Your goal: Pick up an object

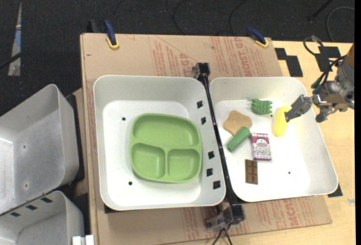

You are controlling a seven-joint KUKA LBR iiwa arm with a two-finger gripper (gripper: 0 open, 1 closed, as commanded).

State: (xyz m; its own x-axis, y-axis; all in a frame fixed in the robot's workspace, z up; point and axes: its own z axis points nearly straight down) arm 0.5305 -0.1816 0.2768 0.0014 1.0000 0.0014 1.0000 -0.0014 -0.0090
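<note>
The yellow banana-shaped toy [279, 122] lay upright-slanted in the right bin [316, 182], near its far right side. Same bin held a green ridged toy [261, 105], a tan bread-like piece [237, 121], a green cylinder [238, 139], a small pink-and-white box [260, 146] and a brown bar [251, 171]. Left bin [113, 103] held a green divided plate [166, 148]. End effector [309, 107] sat at the right bin's rim; one dark finger [298, 107] touched the yellow toy's upper end. Finger spacing: cannot tell.
</note>
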